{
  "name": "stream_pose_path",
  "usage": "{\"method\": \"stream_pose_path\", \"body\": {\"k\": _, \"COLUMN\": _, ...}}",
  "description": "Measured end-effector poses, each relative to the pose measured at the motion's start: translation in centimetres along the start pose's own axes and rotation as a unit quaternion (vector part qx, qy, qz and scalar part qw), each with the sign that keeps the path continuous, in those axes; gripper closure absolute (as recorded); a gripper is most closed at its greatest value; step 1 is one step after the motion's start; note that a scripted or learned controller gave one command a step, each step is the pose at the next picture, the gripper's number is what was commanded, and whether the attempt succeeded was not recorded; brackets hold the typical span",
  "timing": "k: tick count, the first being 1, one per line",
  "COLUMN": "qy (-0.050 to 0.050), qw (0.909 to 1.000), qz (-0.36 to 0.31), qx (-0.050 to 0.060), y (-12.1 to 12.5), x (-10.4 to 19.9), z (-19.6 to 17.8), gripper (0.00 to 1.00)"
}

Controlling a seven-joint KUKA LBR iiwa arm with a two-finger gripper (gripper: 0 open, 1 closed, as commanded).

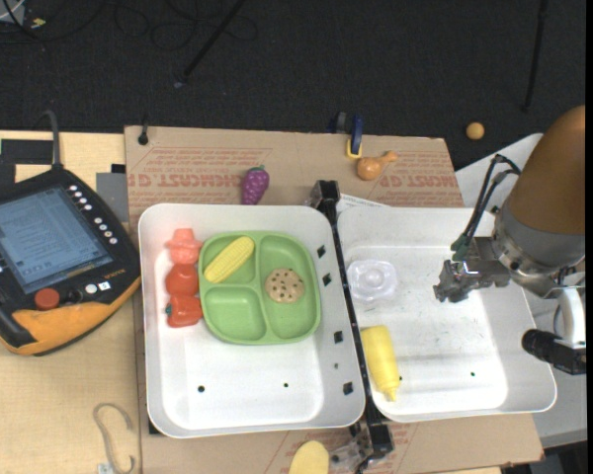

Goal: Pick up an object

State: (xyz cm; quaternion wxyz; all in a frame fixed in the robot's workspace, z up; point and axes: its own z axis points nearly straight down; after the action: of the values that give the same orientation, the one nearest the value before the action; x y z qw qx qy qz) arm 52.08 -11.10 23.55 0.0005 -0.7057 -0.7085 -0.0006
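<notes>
Yellow plastic catches the eye first: a mustard bottle [380,361] lies on its side in the right bin [494,383], hard against that bin's left wall, its tip pointing toward the near edge. Just above it on the same floor sits a clear plastic cup [373,278], hard to read against the white. My claw [453,288] hangs over the right half of this bin, well apart from both the bottle and the cup, and I cannot tell how its tips stand, dark as they are from this angle.

Across the divider, the left bin [227,393] carries a green divided plate [262,289] with a corn cob [226,258] in one section and a cookie [285,285] in another. A red and pink toy [182,277] lies just beside the plate's left edge.

On the cardboard behind the bins rest a purple bunch of grapes [255,184] and an orange pear-shaped piece [374,165]. A small orange ball [474,130] sits farther back on the dark floor. At the bench's left lies a control pendant [49,255], and another yellow item [309,456] peeks in at the near edge.
</notes>
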Motion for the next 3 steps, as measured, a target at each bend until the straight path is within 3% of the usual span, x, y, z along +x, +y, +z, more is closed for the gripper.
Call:
{"method": "stream_pose_path", "body": {"k": 1, "qy": 0.000, "qw": 1.0000, "qz": 0.001, "qx": 0.001, "y": 1.1, "x": 4.4, "z": 0.0, "gripper": 1.00}}
{"method": "stream_pose_path", "body": {"k": 2, "qy": -0.001, "qw": 1.0000, "qz": 0.002, "qx": 0.002, "y": 1.7, "x": 3.5, "z": 1.6, "gripper": 1.00}}
{"method": "stream_pose_path", "body": {"k": 3, "qy": 0.000, "qw": 1.0000, "qz": 0.003, "qx": 0.002, "y": 0.9, "x": 4.2, "z": 1.6, "gripper": 1.00}}
